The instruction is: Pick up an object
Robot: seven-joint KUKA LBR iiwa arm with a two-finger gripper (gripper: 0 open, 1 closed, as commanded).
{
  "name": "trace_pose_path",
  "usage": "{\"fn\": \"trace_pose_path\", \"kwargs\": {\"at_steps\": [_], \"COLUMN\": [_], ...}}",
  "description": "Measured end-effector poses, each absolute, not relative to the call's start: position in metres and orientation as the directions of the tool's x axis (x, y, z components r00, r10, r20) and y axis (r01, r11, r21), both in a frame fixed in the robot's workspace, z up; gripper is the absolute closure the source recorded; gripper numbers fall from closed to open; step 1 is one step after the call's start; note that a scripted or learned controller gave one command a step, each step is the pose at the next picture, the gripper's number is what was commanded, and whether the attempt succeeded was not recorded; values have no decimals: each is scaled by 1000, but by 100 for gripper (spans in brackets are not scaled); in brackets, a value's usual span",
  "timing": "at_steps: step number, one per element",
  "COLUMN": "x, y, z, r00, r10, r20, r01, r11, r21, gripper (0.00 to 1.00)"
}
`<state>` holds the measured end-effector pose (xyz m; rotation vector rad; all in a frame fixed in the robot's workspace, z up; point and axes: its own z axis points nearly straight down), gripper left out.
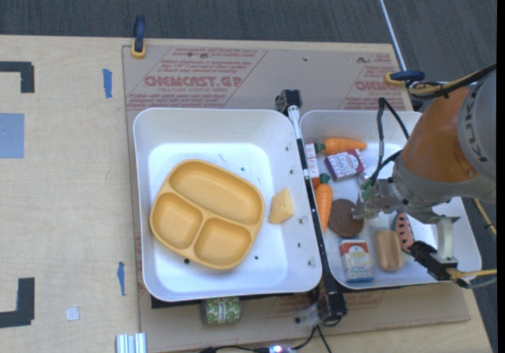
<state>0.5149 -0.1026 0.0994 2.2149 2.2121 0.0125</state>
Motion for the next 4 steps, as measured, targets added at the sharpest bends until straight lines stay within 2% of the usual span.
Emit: {"fn": "trace_pose_path", "kwargs": {"at_steps": [1, 2, 3, 4], "x": [480, 480, 499, 483], "y": [-75, -75, -119, -93], "z": [185, 185, 105, 88], "r00": [-1, -1, 1, 0], "r10": [1000, 1000, 1000, 1000], "r20": [0, 0, 0, -3], "r01": [1000, 1000, 1000, 1000], "r11": [1, 1, -1, 0], "r21": [2, 2, -2, 12], "gripper": [100, 0, 0, 0]}}
